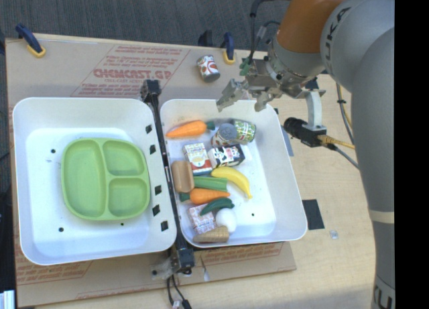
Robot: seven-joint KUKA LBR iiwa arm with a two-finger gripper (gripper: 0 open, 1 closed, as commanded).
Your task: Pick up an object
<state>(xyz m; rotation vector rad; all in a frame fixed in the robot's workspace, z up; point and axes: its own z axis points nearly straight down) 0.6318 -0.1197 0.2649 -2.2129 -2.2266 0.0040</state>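
Hand (246,96) spread wide, nothing between fingers, poised above back rim of right bin (289,187). Targets crowded below: carrot (187,129), banana (234,180), cartons. Green divided plate (105,178) in left bin.

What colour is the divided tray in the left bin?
Light green, all over. The divided tray shows clearly in the camera view.

Grey arm (355,66) in from the right, wrist bent down, fingers (230,95) spread apart, nothing between them.
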